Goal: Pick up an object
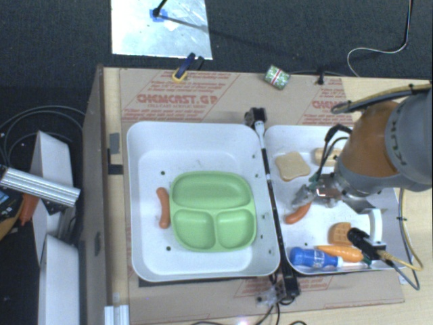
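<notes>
Sausage (298,214) lies just below-left of my gripper (306,193), long axis slanting up-right, beside the toast (291,165); fingers look parted, holding nothing.

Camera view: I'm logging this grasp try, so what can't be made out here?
- Claw: too small and blurred to tell whether it grips the sausage beneath it.
- Yellowish item: partly behind the arm.
- Small green object on the bench: too small to identify.

two bins (139,181), two sausages (163,208), one tray (214,208)
</notes>
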Controlling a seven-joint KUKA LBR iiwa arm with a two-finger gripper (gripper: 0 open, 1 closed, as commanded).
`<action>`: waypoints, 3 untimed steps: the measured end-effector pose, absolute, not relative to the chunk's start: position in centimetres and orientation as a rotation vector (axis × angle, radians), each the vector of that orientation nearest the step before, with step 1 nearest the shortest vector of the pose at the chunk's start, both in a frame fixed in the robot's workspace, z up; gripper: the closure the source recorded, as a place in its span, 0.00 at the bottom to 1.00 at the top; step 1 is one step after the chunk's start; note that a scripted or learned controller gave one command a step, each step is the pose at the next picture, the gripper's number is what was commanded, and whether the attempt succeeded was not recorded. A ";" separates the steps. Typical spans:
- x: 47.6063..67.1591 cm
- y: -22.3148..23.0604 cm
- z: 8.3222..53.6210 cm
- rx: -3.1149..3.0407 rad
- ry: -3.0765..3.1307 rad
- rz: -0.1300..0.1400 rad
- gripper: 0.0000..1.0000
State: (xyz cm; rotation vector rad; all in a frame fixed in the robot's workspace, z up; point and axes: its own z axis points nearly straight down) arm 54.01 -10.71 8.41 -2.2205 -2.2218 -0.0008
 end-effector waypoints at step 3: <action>56.8 -1.7 18.5 -2.218 -2.227 -0.004 1.00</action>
